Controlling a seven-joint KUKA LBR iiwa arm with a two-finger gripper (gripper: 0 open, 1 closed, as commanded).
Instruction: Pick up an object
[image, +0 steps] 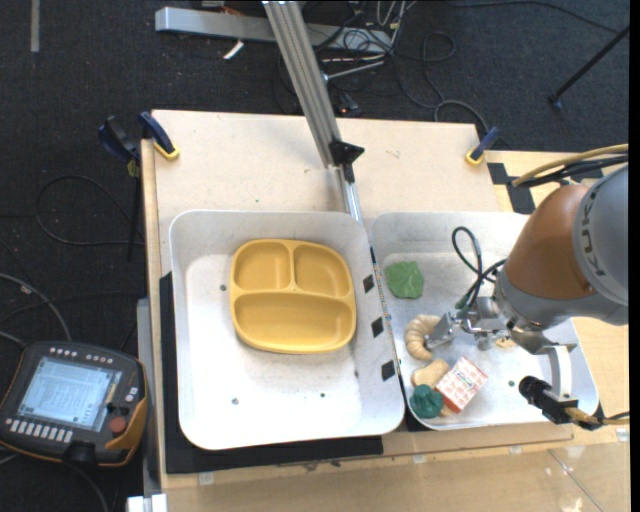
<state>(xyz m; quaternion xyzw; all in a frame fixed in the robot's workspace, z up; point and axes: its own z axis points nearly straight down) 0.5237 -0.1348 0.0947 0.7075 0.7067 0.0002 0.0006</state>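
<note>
1. The curved beige plastic piece (420, 334) lay in the right white bin (440, 232), near its left wall.
2. The two-finger gripper (447, 333) stood low over the piece's right end; whether its claw was released or clenched could not be determined.
3. A flat green object (405, 279) lay behind; a small red-and-white box (463, 384) and a dark green lump (427, 402) lay in front.
4. A yellow compartment tray (294, 296) sat in the left white bin (200, 400).

The arm (575, 255) hides part of the right bin (400, 232).
</note>
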